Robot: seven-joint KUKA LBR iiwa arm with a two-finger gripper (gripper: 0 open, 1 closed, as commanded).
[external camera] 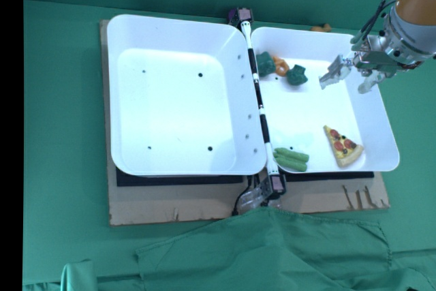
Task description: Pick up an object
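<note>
The hand (349, 75) hangs over the far right part of the right bin (381, 140), its two fingers spread wide with nothing between them, so no object has been picked up yet. Whether it is high above the bin floor or close to it is hard to tell from this slanted view. The nearest candidates lie just to its left: a dark green piece (296, 75), an orange ring (280, 67) and another green piece (264, 63) clustered by the far wall. Nearer the camera than the hand, well apart from it, rest a pizza slice (343, 145) and green pods (291, 159). The left bin (119, 44) lies far to the hand's left. All of the task is probably left: choosing a piece, descending, closing, lifting.
</note>
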